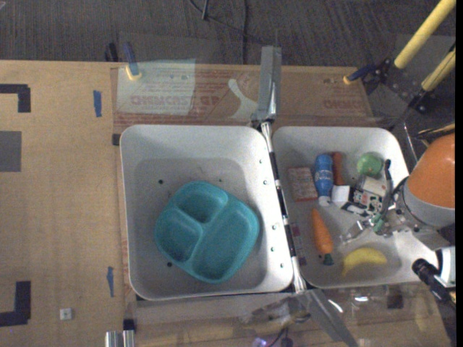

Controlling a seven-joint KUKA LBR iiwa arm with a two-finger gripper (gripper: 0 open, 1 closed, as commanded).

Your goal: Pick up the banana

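The curved yellow banana [364, 259] is lying at the near edge of the right shallow white bin [304, 144] — just beside the orange carrot [322, 233]. The metal two-finger gripper [375, 223] is hovering just above it — whether it is open or closed, I cannot tell.

Bins [137, 194]: two, white, side by side. Tray [207, 230]: one, teal, three compartments, in the left bin. Banana [364, 258]: one, yellow, right bin. Carrot [322, 234]: one, orange, right bin. Bottle [323, 175]: one, blue with a white cap, right bin. Ball [370, 164]: one, green, right bin. Packet [302, 183]: one, flat and pinkish, right bin. Arm [432, 183]: one. Gripper [372, 223]: one.
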